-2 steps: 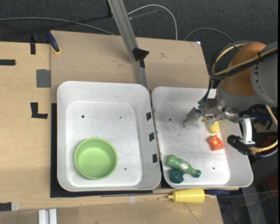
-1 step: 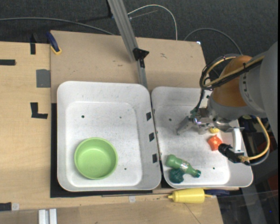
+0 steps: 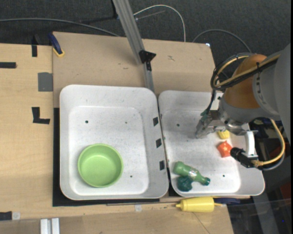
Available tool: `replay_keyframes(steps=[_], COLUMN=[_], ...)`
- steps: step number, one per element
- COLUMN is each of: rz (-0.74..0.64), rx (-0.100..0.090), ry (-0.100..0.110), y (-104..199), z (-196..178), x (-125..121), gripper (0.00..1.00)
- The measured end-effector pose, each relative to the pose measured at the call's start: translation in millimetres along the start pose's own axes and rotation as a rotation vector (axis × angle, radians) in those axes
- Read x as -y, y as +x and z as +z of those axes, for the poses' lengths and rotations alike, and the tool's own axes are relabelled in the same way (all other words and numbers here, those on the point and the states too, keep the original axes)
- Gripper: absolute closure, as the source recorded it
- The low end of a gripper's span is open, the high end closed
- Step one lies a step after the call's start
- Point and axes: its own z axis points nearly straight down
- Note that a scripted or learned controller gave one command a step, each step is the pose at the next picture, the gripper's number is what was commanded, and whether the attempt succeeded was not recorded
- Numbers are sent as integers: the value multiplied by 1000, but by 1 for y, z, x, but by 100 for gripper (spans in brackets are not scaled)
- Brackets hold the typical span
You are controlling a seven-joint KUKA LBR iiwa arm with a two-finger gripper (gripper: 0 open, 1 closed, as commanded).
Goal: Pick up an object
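My gripper [image 3: 203, 129] hangs over the middle of the right bin [image 3: 185, 106], its fingers pointing down toward the bin floor with nothing visible between them. Just right of it lie a small yellow piece [image 3: 223, 134] and an orange-red object [image 3: 224, 149]. A green bottle-shaped toy [image 3: 189, 171] and a dark teal piece [image 3: 184, 183] rest near the bin's front edge, below and left of the gripper.
The left bin [image 3: 88, 101] holds a green bowl [image 3: 100, 165] at its front left. A yellow object [image 3: 197, 204] lies on the bench in front of the right bin. A grey pole [image 3: 132, 26] slants over the bench at the back.
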Motion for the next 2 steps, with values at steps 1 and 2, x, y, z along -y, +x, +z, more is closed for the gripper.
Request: replay_keyframes(steps=[1, 2], rz=[1, 0], rx=[1, 1], ry=[-6, -8], y=[1, 11], z=[-42, -99], x=[1, -2], gripper=[100, 100])
